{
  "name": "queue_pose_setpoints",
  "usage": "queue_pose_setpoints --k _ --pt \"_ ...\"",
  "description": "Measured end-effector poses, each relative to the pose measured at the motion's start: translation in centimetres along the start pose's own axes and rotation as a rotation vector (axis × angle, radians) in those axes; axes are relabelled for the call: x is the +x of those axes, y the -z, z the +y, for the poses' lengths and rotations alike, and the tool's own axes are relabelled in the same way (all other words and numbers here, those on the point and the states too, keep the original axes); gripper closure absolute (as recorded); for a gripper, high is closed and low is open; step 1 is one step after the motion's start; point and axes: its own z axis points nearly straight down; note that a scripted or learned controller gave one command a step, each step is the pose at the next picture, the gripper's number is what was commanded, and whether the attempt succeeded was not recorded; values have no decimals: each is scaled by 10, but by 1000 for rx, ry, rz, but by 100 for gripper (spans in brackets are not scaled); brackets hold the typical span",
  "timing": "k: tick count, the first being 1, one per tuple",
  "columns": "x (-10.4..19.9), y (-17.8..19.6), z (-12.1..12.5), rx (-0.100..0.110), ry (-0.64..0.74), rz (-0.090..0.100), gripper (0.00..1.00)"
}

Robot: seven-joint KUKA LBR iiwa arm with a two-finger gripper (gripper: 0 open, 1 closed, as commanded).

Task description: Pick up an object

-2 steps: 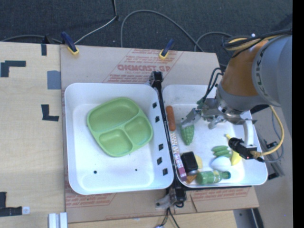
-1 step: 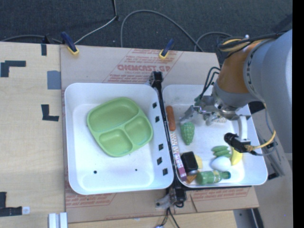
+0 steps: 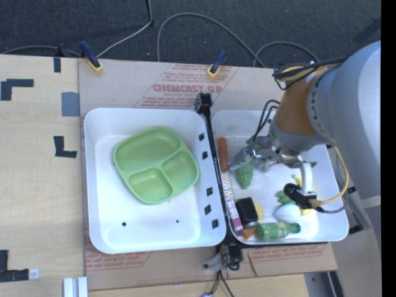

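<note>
The gripper hangs low in the right bin, its fingers slightly parted around nothing I can make out, so no grasp to call. Just beside and below it lies a green leafy toy, with an orange carrot just beyond that toy, by the bin's dividing wall.

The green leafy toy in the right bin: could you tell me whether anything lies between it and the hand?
Nothing visible does. The hand hangs just above and right of the green leafy toy, with bare bin floor between them. The orange carrot-like piece lies to the toy's left, off that path.
</note>
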Motion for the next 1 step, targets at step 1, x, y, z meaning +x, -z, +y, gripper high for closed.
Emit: queue_pose_setpoints --k 1 --pt "1 9 0 2 2 1 100"
